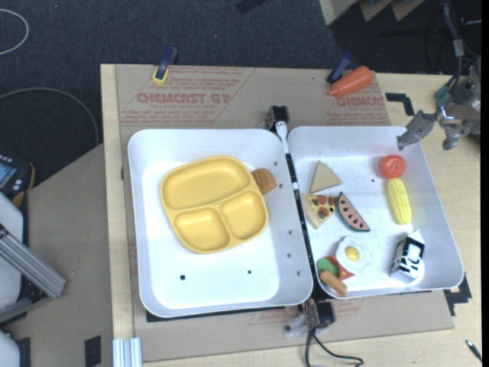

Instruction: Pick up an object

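Right bin (439, 228) as landmark: black-and-white carton (409, 257) at its near right corner, fried egg (352, 253) near its front wall, watermelon slice (352, 212) mid-bin, corn cob (399, 200) right of it, tomato (392, 166) beyond, hand (429, 128) over the far right rim, fingers spread, gripping nothing.

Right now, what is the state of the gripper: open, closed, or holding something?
Gripper: open, holding nothing; it is above the far right edge of the right bin, near the tomato.
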